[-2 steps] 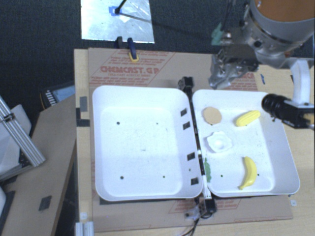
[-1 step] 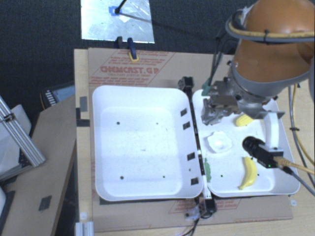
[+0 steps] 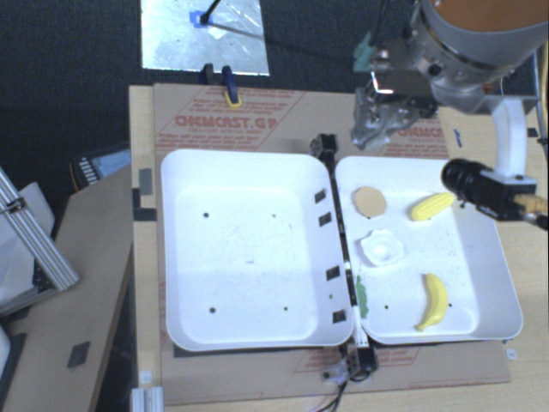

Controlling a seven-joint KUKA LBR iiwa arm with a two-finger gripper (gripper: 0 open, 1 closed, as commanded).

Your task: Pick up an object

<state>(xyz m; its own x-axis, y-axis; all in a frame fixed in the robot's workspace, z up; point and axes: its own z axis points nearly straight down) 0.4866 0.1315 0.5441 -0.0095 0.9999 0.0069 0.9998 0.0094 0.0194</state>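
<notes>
Grey pincer [image 3: 377,136], grip state unreadable, is hovering beyond your right bin [image 3: 489,256]; cookie [image 3: 370,201] lying nearest below it.

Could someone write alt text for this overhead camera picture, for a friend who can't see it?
A grey robot arm's gripper hangs above the far edge of the right bin, holding nothing visible. That bin contains a round tan cookie, a white fried egg, a corn cob and a banana; the left bin sits beside it.
</notes>
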